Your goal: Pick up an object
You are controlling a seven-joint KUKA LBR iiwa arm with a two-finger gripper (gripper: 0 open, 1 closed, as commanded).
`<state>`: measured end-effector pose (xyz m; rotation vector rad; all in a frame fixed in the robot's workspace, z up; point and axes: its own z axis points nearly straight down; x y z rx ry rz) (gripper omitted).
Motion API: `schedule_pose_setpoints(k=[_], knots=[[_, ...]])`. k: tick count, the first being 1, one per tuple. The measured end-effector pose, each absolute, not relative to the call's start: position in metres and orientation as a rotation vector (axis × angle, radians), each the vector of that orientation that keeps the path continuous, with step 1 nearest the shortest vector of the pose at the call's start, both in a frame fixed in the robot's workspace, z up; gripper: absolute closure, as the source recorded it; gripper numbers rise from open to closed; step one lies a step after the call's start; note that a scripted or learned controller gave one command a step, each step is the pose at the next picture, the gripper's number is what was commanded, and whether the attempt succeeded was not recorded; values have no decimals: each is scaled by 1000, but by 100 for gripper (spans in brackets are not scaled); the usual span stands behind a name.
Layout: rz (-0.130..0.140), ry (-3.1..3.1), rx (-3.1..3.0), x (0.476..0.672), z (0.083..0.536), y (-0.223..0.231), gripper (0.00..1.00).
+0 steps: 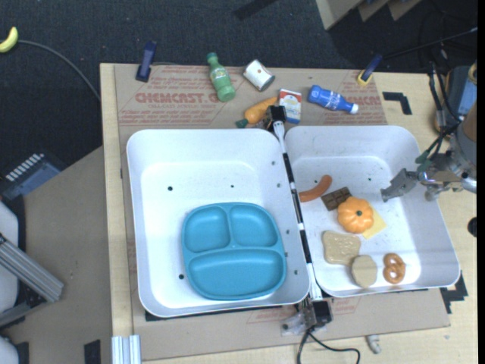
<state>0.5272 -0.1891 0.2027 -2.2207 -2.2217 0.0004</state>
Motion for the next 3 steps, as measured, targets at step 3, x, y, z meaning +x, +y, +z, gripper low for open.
schedule_pose_setpoints(k=[3], knots=[[2,-2219,-2220,494,84,-96,0]])
